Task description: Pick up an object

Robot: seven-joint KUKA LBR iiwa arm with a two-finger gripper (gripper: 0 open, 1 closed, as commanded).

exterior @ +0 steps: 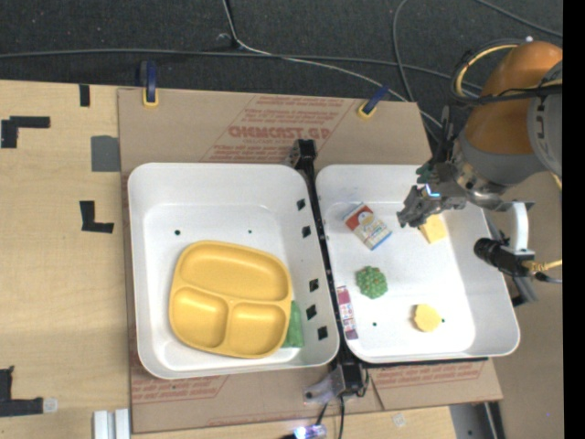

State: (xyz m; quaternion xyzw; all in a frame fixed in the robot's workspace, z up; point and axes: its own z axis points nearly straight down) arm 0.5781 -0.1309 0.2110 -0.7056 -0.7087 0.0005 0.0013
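Observation:
In the right bin (475,337), my gripper (419,210) hangs low over the upper middle, the grey and orange arm reaching in from the right. A small yellow block (434,230) lies right beside its tip, on the lower right side; whether they touch is unclear. A red, white and blue small box (366,226) lies just left of the gripper. Further forward are a green knobbly piece (371,282) and a round yellow piece (426,317). A slim pink packet (345,311) lies against the bin's left wall.
The left bin (146,199) holds a yellow divided plate (228,298) with a green item (294,326) wedged at its right edge. A black divider (315,236) runs between the bins. Cables cross the dark floor behind the bench.

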